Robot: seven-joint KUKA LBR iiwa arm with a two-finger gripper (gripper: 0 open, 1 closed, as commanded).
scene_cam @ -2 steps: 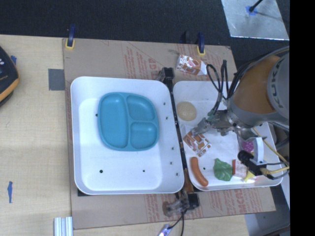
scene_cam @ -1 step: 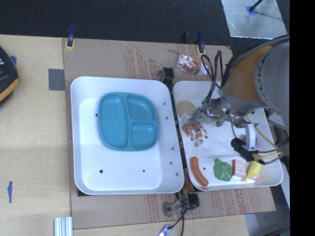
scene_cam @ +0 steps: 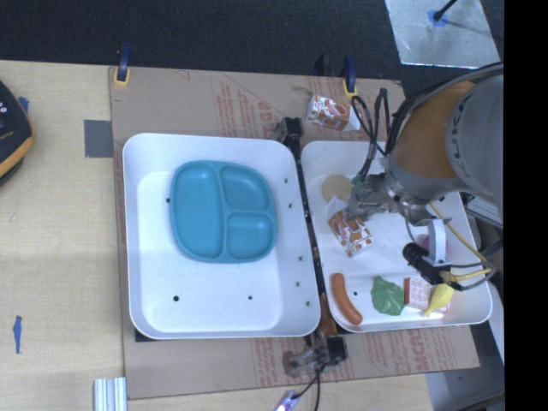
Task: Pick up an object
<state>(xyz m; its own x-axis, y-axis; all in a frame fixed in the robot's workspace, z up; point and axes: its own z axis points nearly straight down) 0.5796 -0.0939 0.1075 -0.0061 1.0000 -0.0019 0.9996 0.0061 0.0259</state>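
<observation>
Claw [scene_cam: 360, 202] above snack packet [scene_cam: 350, 232], near right bin's [scene_cam: 315, 229] left wall.

Two white bins [scene_cam: 214, 315] sit on brown cardboard [scene_cam: 214, 101]. The divided plate [scene_cam: 224, 211] is turquoise. The sausage [scene_cam: 346, 300] is red-orange, the leafy piece [scene_cam: 387, 297] green, the packet [scene_cam: 350, 231] red-and-white patterned. The arm [scene_cam: 445, 135] is grey with orange.

I viewed a light wooden tabletop [scene_cam: 60, 255] under a brown cardboard sheet [scene_cam: 214, 101]; beyond lay dark carpeted floor [scene_cam: 214, 15] bearing a pale square patch [scene_cam: 432, 20].
</observation>
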